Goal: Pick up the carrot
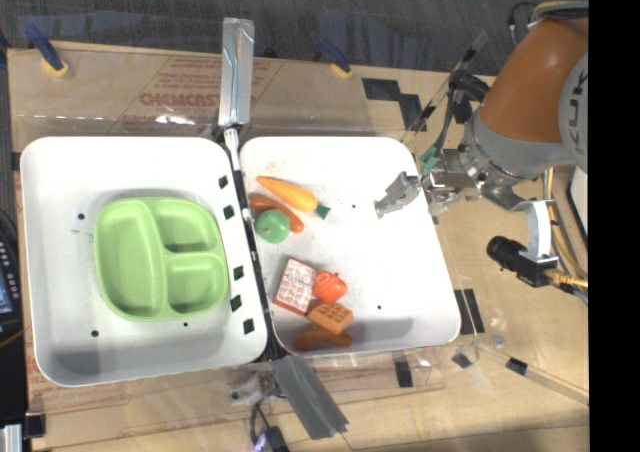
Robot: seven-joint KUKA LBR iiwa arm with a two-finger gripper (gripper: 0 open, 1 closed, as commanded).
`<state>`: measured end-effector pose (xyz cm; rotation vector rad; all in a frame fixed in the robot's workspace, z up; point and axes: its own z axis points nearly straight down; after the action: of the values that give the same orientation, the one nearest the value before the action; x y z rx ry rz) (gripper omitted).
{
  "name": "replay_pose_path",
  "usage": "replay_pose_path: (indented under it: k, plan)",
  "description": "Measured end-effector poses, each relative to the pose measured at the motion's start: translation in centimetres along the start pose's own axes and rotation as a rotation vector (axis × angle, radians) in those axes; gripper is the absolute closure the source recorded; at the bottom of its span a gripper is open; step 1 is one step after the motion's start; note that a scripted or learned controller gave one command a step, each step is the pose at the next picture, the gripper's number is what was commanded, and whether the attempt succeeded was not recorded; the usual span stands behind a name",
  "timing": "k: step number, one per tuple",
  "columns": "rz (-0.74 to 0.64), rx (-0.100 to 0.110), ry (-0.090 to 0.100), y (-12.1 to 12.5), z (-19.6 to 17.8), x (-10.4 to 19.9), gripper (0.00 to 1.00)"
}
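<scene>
Here, by item:
Carrot (288, 193): lies in the right bin (400, 270), near its left wall.
Gripper (397, 194): hovers right of the carrot; jaw state unclear.

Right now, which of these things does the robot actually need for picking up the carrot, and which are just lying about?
Needed: carrot; gripper.

Lying about: green divided plate; green apple; tomato; waffle; pink-and-white box; sausage.

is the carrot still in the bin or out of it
In. The orange carrot with a green tip lies flat inside the right white bin, near its upper left, apart from the gripper.
</scene>
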<state>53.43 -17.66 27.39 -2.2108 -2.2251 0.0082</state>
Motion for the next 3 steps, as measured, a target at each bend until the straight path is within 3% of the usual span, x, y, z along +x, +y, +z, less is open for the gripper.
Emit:
replay_pose_path:
  k: [1, 2, 3]
  plan:
    - [-0.052, 0.003, 0.001, 7.4, 11.9, 3.0, 0.00]
    - [0.099, -0.002, 0.000, 10.0, 18.5, 7.4, 0.00]
    - [0.095, 0.005, 0.001, 9.9, 18.0, 7.4, 1.00]
